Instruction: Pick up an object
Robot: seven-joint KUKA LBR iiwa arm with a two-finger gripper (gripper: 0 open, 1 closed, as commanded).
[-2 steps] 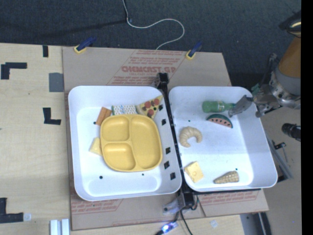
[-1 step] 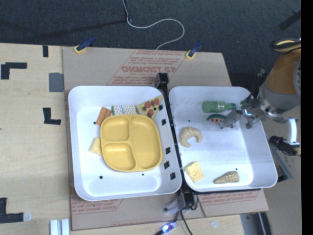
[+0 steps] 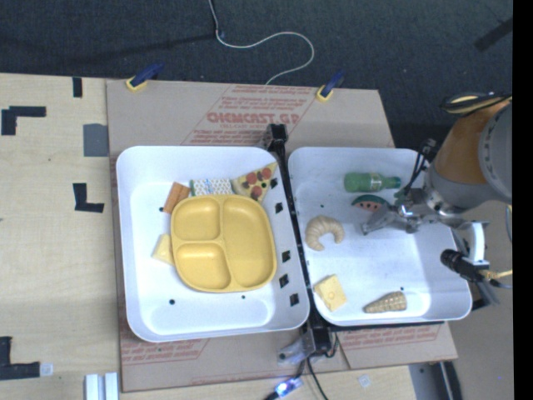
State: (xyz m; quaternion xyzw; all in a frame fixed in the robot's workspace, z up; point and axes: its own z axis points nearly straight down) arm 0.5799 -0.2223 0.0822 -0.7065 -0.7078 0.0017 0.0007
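Right bin [image 3: 433, 311], pick pending: gripper [image 3: 376, 222] low with fingers slightly apart and nothing between them, watermelon slice [image 3: 367, 201] touching at its twelve o'clock, so centre over the slice before closing

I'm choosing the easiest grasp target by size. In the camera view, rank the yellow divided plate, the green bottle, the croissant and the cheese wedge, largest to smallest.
1. Yellow divided plate, by far the largest.
2. Green bottle and croissant: they look alike in size, so I won't rank them.
3. Cheese wedge, slightly smaller.
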